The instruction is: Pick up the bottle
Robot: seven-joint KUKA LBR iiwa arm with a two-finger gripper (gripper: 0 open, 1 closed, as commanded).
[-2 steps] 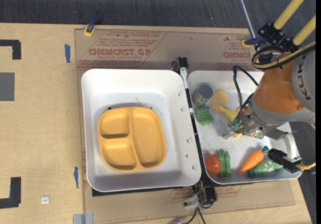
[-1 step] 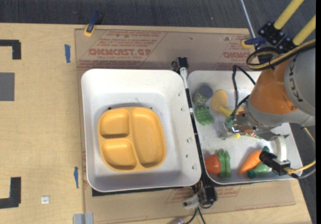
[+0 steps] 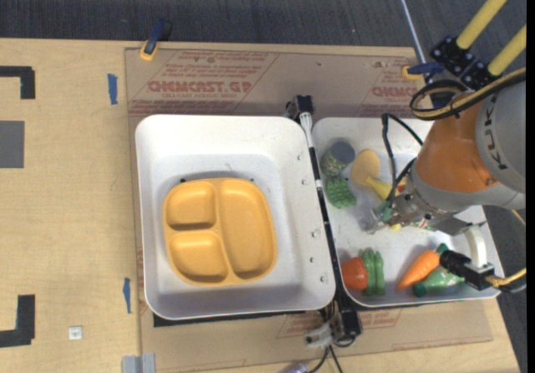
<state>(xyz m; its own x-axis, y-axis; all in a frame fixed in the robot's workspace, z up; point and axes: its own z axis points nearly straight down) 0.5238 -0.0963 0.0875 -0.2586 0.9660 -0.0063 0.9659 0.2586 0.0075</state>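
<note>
The bottle, small and clear with a grey-blue cap and a greenish body, lies at the back left of the right bin, close to the divider. My gripper hangs below the arm's orange band, over the middle of the right bin. It is to the right of the bottle and nearer the front, apart from it. Cables and the wrist hide the gripper's tips.
A yellow spoon-like toy and a green toy lie between gripper and bottle. A tomato, a green vegetable and a carrot sit along the front. The left bin holds a yellow divided plate.
</note>
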